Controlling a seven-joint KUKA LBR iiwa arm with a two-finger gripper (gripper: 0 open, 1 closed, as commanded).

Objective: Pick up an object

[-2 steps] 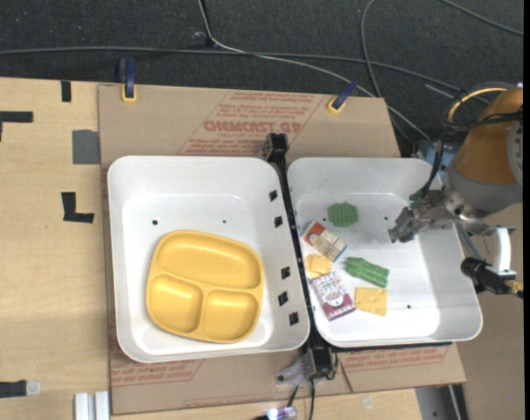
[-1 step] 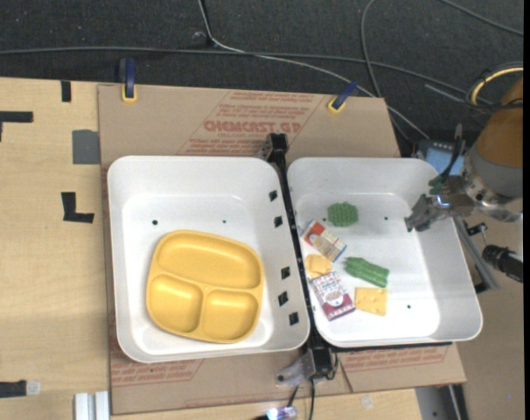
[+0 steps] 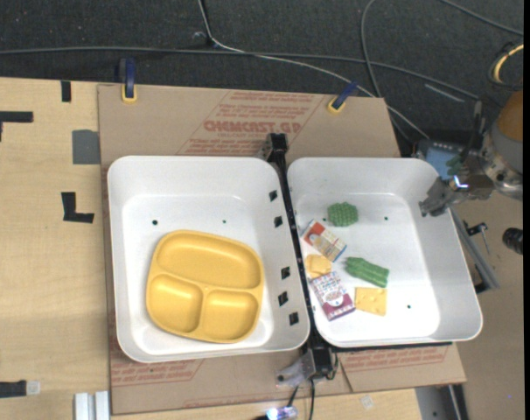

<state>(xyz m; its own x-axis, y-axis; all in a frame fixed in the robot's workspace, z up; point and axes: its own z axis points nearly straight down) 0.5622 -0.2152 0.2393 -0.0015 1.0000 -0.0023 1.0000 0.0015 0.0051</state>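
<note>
**Small items in the right bin, gripper at its edge**

A green pickle (image 3: 366, 271), green disc (image 3: 342, 213), cracker (image 3: 371, 301) and two packets (image 3: 324, 240) lay in the right bin (image 3: 440, 322). The gripper (image 3: 435, 201) hovered over its far right rim, carrying nothing; its grip state couldn't be told. A yellow tray (image 3: 205, 284) sat in the left bin (image 3: 125, 234).

We see a bright picture with soft, even light coming from above. The two shallow white plastic bins (image 3: 375, 178) look very bright, almost washed out on their flat floors, so their edges are hard to make out. Shadows are faint and small. The yellow plastic tray with three sections (image 3: 205, 285) has a gentle shine on its raised rims and a thin dark shadow under its lower edge. The brown cardboard sheet (image 3: 247, 121) on the worktop looks flat and dull, with no glare. The dark cloth at the top (image 3: 90, 16) stays dim. The whole picture is a bit soft and grainy, and the small printed packets (image 3: 324, 239) look blurry, so we cannot read them.
</note>
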